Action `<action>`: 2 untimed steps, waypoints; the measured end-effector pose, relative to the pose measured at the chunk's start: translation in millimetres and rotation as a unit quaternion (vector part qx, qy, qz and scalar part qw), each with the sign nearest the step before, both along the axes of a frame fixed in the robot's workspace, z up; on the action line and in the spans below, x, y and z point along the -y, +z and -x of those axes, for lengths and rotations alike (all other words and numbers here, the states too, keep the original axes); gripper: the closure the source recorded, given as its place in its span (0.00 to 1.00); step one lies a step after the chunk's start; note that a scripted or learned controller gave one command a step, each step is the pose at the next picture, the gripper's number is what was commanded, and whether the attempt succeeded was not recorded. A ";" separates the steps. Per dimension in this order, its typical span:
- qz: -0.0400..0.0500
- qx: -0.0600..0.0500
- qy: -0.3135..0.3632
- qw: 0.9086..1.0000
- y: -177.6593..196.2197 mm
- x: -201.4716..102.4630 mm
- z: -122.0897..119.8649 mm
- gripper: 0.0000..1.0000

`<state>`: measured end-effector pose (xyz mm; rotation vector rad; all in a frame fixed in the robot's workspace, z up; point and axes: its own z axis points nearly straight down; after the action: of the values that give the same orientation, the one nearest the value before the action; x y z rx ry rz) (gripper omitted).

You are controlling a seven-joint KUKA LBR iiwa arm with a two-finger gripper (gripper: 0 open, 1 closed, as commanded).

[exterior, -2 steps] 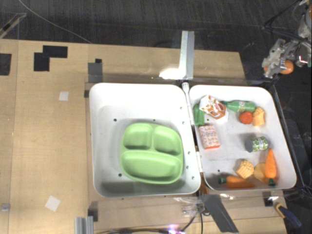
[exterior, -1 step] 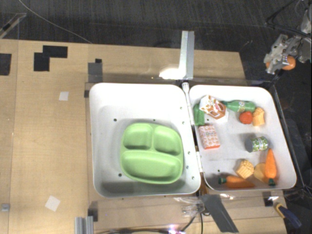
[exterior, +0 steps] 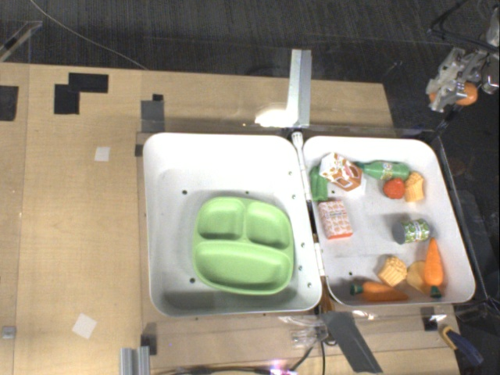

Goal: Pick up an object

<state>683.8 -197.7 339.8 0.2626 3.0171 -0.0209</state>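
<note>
— Left bin (exterior: 168,170)? White, with a pale green divided plate (exterior: 244,244).

— Right bin (exterior: 437,162)? White too. Orange carrot (exterior: 433,262), a second orange carrot (exterior: 383,291), red tomato (exterior: 394,188), green bottle (exterior: 384,169), pink-and-white printed carton (exterior: 335,219), yellow corn piece (exterior: 392,270).

— Bench (exterior: 70,209)? Light tan wood, black square marks (exterior: 78,91).

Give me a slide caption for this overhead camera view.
Gripper parked above right bin of toy food; green tray in left bin.
</note>
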 end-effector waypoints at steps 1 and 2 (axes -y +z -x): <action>-0.016 -0.049 -0.081 0.995 -27.1 7.4 25.4 1.00; -0.015 -0.042 -0.080 0.996 -12.1 6.6 23.0 1.00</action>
<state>660.8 -204.3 327.7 0.5173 3.0737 -0.0015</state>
